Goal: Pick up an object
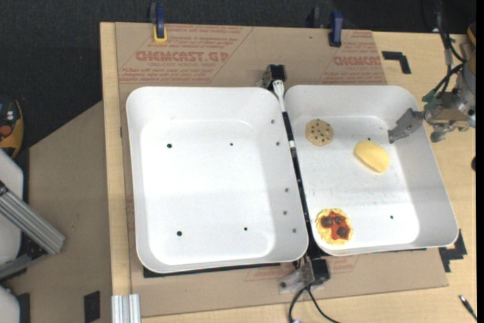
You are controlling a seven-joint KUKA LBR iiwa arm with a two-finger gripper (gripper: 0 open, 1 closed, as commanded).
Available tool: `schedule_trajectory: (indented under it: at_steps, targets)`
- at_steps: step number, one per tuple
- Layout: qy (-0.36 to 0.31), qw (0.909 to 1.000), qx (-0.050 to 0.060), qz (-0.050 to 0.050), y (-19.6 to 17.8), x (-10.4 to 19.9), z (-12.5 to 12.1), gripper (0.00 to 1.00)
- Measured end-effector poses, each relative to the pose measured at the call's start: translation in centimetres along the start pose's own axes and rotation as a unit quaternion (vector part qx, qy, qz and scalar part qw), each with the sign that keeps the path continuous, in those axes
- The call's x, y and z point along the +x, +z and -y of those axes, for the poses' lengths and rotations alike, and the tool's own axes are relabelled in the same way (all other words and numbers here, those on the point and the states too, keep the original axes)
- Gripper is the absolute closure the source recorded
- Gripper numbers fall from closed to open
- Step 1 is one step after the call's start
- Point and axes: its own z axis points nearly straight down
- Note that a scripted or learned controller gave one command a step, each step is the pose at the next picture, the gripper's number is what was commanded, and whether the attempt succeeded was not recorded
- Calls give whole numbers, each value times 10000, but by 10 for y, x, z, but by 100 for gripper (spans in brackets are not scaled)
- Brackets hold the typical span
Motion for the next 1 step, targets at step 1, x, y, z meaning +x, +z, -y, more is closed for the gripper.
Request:
schedule_trajectory:
  at_steps: [1]
  targets:
    - [-22,10000,18,-22,-22,65,53,0]
